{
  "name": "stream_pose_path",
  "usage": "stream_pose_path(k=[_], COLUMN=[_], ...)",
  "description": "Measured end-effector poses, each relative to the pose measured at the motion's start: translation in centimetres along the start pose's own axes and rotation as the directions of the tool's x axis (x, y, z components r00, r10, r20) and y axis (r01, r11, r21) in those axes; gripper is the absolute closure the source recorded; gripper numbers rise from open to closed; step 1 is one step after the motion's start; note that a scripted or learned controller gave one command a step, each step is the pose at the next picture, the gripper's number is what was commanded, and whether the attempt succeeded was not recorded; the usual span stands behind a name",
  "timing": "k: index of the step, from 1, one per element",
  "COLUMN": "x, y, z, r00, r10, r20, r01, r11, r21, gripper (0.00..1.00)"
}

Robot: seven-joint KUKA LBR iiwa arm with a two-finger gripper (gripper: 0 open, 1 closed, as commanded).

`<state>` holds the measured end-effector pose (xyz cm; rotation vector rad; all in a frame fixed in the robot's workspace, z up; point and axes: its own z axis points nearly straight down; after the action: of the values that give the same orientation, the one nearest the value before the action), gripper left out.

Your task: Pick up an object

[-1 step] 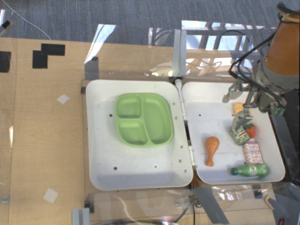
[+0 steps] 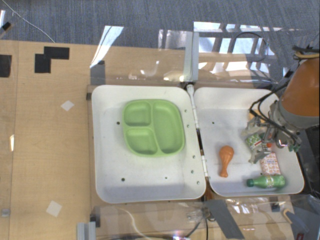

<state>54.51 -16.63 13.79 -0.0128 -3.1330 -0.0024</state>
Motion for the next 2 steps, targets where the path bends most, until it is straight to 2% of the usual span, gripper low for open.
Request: stream_pose_path(k=[1, 2], x=[-5.2, -5.5], y=[-3.9, -3.8], z=[4.7, 3.3], r00=[0.998, 0.998], r10=[0.059, 0.051], r20=[0.025, 0.035], r01=[-0.059, -0.052], r11=[0.998, 0.999], r21=[0.003, 0.006], gripper=[0.0, 1.0])
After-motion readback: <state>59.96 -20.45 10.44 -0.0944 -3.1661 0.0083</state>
